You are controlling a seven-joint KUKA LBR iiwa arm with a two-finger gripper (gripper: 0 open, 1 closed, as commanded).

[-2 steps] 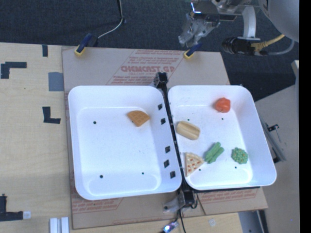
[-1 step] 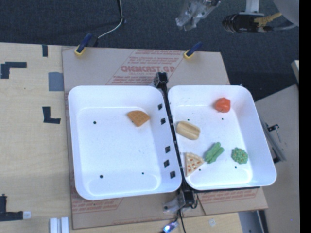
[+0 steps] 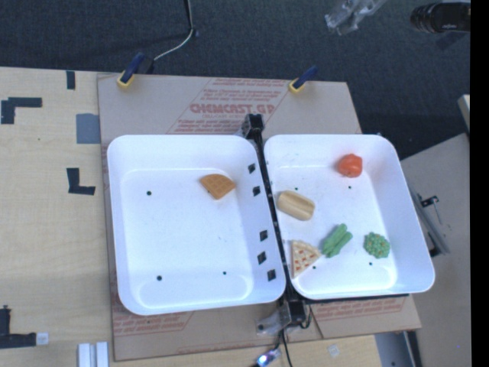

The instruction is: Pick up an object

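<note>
Hovering far above the right bin (image 3: 397, 205), jaws' state unclear, the gripper (image 3: 353, 10) has yet to descend toward the tomato (image 3: 350, 165)

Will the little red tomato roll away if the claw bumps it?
Probably. The red tomato looks round, so a nudge could send it rolling across the right bin. It sits alone with open floor around it. Its skin looks smooth, so it might slip too.

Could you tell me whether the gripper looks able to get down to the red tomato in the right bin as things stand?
Probably yes: the gripper is raised beyond the bins, and the tomato lies alone with nothing over it.
</note>
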